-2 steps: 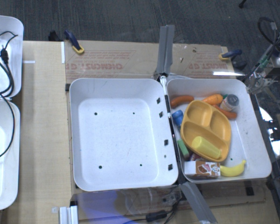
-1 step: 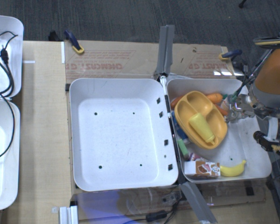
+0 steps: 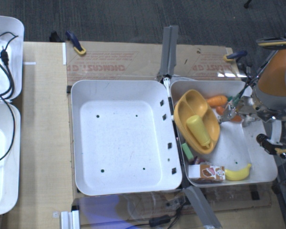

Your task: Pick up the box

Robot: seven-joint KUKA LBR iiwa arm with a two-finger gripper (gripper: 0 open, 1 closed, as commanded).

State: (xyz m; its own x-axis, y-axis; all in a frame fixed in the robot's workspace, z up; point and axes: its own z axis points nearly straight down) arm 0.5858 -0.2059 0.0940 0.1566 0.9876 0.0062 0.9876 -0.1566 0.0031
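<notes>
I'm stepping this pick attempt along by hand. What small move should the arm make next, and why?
Probably shift the gripper toward the near edge of the right bin. It hangs over the carrot at the far end, while the box lies at the near wall beside the banana.

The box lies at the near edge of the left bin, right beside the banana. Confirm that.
Wrong bin. The camera view shows the box at the near edge of the right bin, right beside the banana.
</notes>
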